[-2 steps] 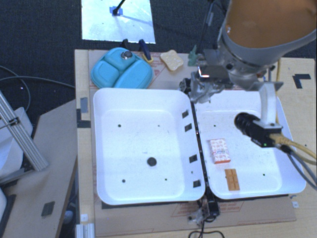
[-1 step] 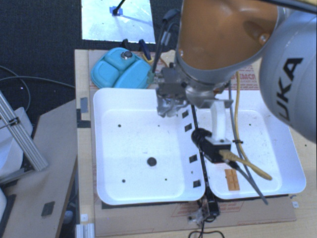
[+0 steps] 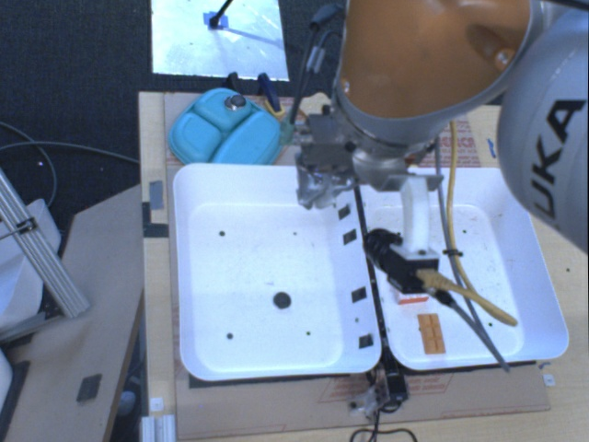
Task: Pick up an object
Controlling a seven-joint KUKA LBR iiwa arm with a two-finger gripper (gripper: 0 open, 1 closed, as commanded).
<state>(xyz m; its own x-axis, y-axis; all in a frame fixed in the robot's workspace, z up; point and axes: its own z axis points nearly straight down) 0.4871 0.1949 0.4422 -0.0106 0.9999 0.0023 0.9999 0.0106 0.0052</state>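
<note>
The claw (image 3: 320, 184) hangs over the far edge of the left bin (image 3: 198, 247), near the divide; whether it is apart or together cannot be told. A small dark disc (image 3: 282, 299) lies on that bin's floor, well apart from the claw. A flat orange piece (image 3: 430, 332) lies in the right bin (image 3: 543, 320).

lettering | grey arm (image 3: 550, 159) — "uka", dark, running upward | cardboard's red print (image 3: 465, 144) — too blurred

Bench (image 3: 155, 145) bears left bin (image 3: 184, 247), right bin (image 3: 541, 284), blue container (image 3: 225, 129).
</note>
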